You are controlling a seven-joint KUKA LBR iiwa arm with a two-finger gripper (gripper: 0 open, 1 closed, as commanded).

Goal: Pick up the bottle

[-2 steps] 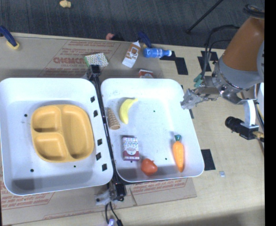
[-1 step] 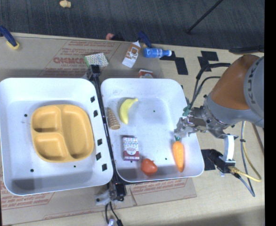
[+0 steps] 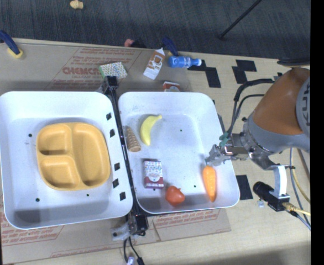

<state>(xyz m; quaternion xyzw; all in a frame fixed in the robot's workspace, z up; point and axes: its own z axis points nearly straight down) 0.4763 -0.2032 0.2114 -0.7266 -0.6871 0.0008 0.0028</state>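
Clearly we must first lift our pincer (image 3: pixel 214 158), whose grip state we cannot tell, off the right bin's (image 3: pixel 203 101) edge above the carrot (image 3: pixel 209 182), then carry it to the blue bottle (image 3: pixel 182 62) lying on the desk (image 3: pixel 250 225) beyond that bin.

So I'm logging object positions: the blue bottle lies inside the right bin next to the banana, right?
Not quite. The camera view shows the blue bottle lying on the bench beyond the right bin, outside its far rim. The banana is the one inside that bin.
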